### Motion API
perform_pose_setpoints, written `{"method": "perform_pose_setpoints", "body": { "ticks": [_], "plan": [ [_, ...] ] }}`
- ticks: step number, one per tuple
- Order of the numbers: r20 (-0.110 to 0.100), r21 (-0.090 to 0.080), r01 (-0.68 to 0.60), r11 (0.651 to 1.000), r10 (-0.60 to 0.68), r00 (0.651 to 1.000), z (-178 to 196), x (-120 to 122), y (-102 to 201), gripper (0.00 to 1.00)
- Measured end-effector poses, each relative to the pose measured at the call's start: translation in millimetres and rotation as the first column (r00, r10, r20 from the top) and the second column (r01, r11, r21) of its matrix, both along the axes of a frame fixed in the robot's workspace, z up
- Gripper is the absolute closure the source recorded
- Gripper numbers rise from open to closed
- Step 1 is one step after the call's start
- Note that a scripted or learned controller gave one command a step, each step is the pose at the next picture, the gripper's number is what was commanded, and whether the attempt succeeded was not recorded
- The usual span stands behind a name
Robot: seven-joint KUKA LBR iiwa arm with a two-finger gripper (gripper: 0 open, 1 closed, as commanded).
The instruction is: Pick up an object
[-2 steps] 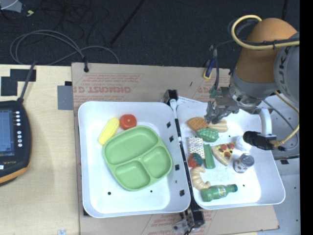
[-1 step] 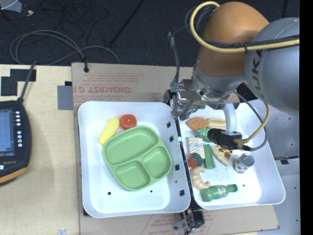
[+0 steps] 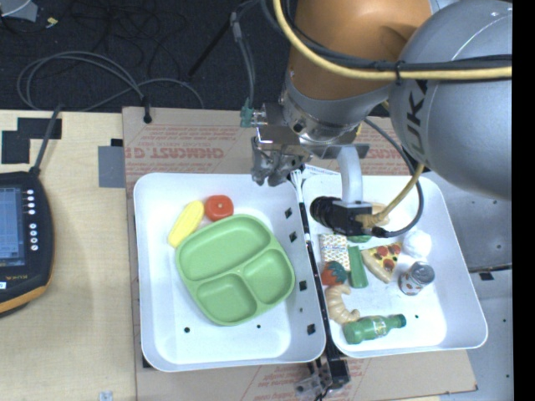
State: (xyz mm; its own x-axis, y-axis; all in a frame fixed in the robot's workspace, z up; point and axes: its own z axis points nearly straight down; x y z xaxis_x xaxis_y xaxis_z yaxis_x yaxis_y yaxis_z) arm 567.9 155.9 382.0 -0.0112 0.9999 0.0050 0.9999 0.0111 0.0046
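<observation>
My gripper (image 3: 272, 170) hangs over the far end of the wall between the two bins, above the left bin's (image 3: 159, 307) back right corner. Nothing shows held in it. In the left bin lie a green divided plate (image 3: 235, 268), a yellow banana (image 3: 185, 223) and a red tomato (image 3: 219, 207), all to the left of and nearer than the gripper. The right bin (image 3: 456, 307) holds a green bottle (image 3: 374, 328), a croissant (image 3: 340, 304), a pizza slice (image 3: 384, 260), a small can (image 3: 415, 279), a green cucumber (image 3: 357, 268) and a patterned packet (image 3: 333, 247).
The arm's big grey and orange body (image 3: 401, 48) covers the back of the right bin. A teach pendant (image 3: 21, 232) lies on the bench at the far left. Cables (image 3: 84, 65) trail over the dark floor behind the bench.
</observation>
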Motion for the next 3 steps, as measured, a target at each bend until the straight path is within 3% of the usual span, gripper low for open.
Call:
{"method": "perform_pose_setpoints", "body": {
  "ticks": [1,2,3],
  "plan": [
    [0.007,-0.002,0.01,1.0,-0.01,1.0,131.8,-19.0,-12.7,1.0],
    [-0.024,-0.01,0.003,1.0,-0.004,1.0,-35.1,-26.1,77.3,1.0],
    [0.002,0.0,0.007,1.0,-0.007,1.0,77.7,-74.4,88.5,1.0]
  ]
}}
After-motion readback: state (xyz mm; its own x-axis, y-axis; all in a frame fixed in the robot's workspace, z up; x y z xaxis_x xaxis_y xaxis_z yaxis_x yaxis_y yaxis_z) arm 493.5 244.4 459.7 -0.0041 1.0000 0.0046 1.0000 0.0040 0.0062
